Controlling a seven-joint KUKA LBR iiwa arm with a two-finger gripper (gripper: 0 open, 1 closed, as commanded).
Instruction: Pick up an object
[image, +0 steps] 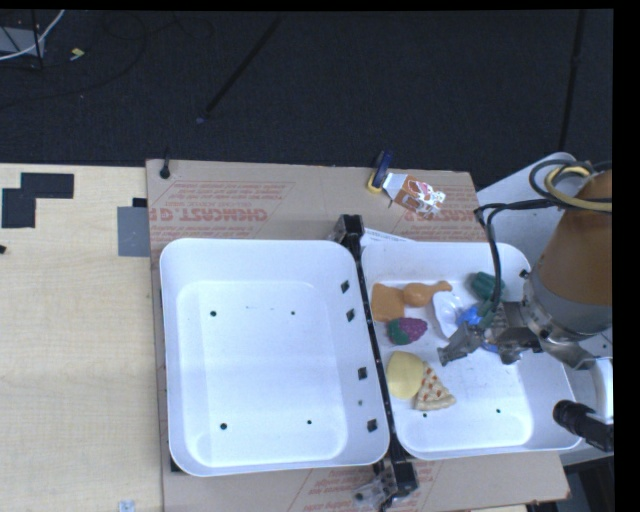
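The right bin (500, 425) holds several small things. An orange toy (405, 298) lies near its left wall, with a purple and green piece (407, 329) just below it. Nearer the front sit a yellow round object (403, 373) and a pizza slice toy (435, 392). A teal object (485, 285) and a blue and white item (463, 316) lie toward the bin's middle. My gripper (487, 350) hangs low over the middle of this bin, just right of the blue and white item. It is open, with nothing between its fingers.
The left bin (180, 300) stands beside the right one, with a black divider clip strip (362, 330) between them. A small yellow and blue item (380, 172) and a printed packet (418, 196) lie on the cardboard behind the bins. A black cable (492, 240) loops over the right bin.
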